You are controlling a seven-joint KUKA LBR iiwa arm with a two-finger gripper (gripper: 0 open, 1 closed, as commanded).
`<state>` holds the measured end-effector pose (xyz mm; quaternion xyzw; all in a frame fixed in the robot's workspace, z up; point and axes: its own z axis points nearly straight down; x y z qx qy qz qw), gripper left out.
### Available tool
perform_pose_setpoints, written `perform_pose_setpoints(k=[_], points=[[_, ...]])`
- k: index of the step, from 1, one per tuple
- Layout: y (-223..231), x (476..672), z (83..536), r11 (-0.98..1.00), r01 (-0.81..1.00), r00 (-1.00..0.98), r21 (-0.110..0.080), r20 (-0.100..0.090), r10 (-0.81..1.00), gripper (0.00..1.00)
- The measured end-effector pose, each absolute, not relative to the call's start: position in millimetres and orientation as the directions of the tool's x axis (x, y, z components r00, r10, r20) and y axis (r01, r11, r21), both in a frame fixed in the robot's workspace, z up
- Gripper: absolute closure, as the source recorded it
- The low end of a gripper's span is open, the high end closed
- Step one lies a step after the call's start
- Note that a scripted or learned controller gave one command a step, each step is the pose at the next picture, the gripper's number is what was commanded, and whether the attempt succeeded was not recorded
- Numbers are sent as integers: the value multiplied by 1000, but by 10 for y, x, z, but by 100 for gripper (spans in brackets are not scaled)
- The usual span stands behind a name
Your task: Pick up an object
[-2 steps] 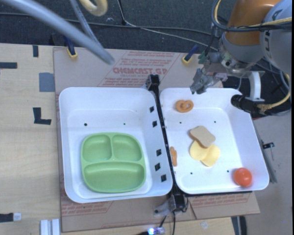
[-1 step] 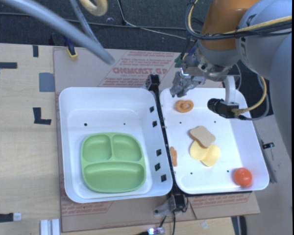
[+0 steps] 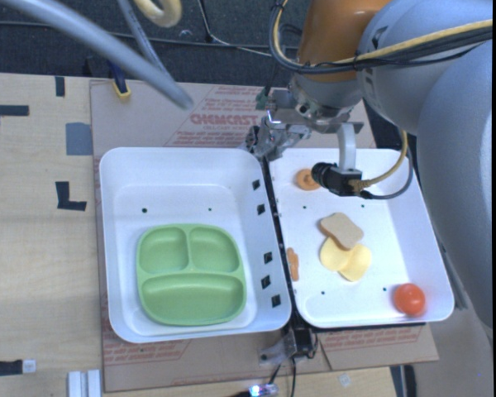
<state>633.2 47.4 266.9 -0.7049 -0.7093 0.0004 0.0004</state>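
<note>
The claw [image 3: 269, 135] is hovering over the far edge of the bins, above the divider between them; whether it is spread or pressed together cannot be told. Candidate objects are lying in the right bin [image 3: 422, 246]: a tomato [image 3: 410, 298] at the near right corner, bread [image 3: 341, 230] overlapping yellow slices [image 3: 347, 260] mid-bin. The left bin [image 3: 116, 222] is carrying a green tray [image 3: 190, 273].

Even, fairly bright overhead light, no hard shadows. Two shallow white plastic bins [image 3: 120, 222] read clean w/o blown-out glare; soft sheen on the green divided plastic plate [image 3: 190, 275]. Big grey arm housing [image 3: 455, 98] at 3 o'clock is soft, out of focus, w/ broad pale highlight. Blurred grey tube [image 3: 83, 31] at 11 o'clock. Overall res low, slightly grainy; dark backdrop at 12 o'clock is dim.
</note>
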Motion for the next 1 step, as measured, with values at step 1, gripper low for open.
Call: perform_pose_setpoints(k=[1], points=[[997,6366,2594,6,1000,-6,-2,0,1000,100]])
